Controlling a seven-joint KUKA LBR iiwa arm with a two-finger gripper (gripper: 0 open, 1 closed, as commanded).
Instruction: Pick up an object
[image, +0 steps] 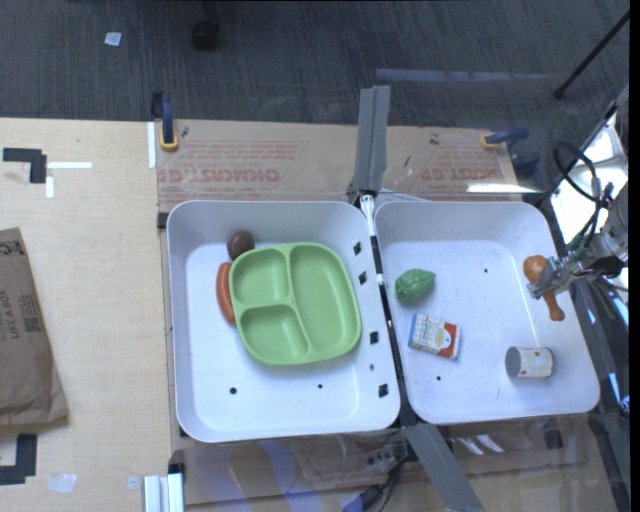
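My gripper (560, 274) reaches in at the right bin's right wall, low over an orange item (540, 268) with a round head and a thin stem running down toward the front. The gripper's metal tip overlaps that item; whether it grips it is not visible. Further left in the right bin (480, 400) lie a green leafy lump (414, 285), a small white and red carton (435, 335) and a beige cup (529, 362) on its side.
The left bin (270, 415) holds a green divided plate (295, 302), with a brown round item (240, 244) and an orange-red stick (224, 291) at its left rim. A grey divider bar (373, 140) stands behind the bins. A brown paper bag (25, 330) lies far left.
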